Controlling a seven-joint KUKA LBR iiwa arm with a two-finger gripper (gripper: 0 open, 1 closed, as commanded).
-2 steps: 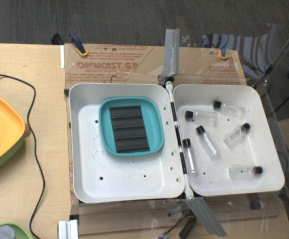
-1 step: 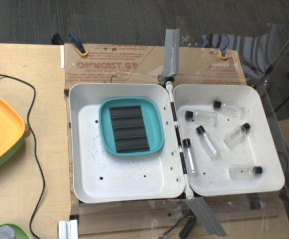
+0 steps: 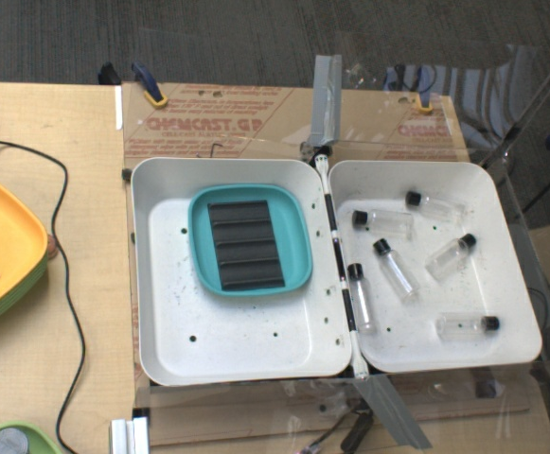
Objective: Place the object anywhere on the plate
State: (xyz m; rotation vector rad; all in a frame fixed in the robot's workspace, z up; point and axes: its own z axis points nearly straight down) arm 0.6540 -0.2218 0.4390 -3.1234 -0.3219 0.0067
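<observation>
Two shallow white bins sit side by side: the left bin (image 3: 161, 282) bears a teal square plastic plate (image 3: 298, 239) with a black ribbed insert (image 3: 246, 244); the right bin (image 3: 502, 253) holds six clear, black-capped vials (scattered, long axes at mixed angles). The nearest vial (image 3: 358, 296) lies lengthwise beside the divider, cap away; it could roll off the ribs. Gripper state: cannot tell.

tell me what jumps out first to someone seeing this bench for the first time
The eye goes first to the teal plate in the left white bin, with a dark ribbed insert lying on it. Next come the clear vials with black caps scattered across the right white bin, lying at different angles. At the far left edge, stacked orange dishes sit on the wooden tabletop.
</observation>
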